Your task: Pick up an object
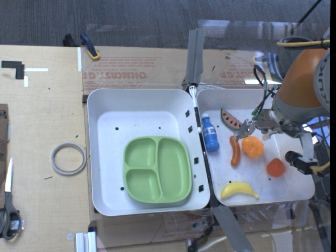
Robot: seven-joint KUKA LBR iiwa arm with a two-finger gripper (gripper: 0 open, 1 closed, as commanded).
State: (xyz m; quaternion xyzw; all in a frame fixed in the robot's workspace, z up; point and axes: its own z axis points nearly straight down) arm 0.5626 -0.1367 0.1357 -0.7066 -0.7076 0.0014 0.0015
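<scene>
The gripper (251, 132) hangs directly above the round orange fruit (253, 147) in the right white bin (294, 189); finger state cannot be determined. Risk: the adjacent red-orange sausage (235, 150) may be struck, or the round fruit may roll free. This bin also holds a blue bottle (210, 134), watermelon slice (231, 119), red tomato (275, 167) and yellow banana (239, 190). The left white bin (105, 114) holds a green divided plate (157, 169).

Toys crowded the right bin (294, 190): orange (253, 147), sausage (235, 150), tomato (275, 167), banana (239, 191); room lay around the tray (157, 169).
</scene>
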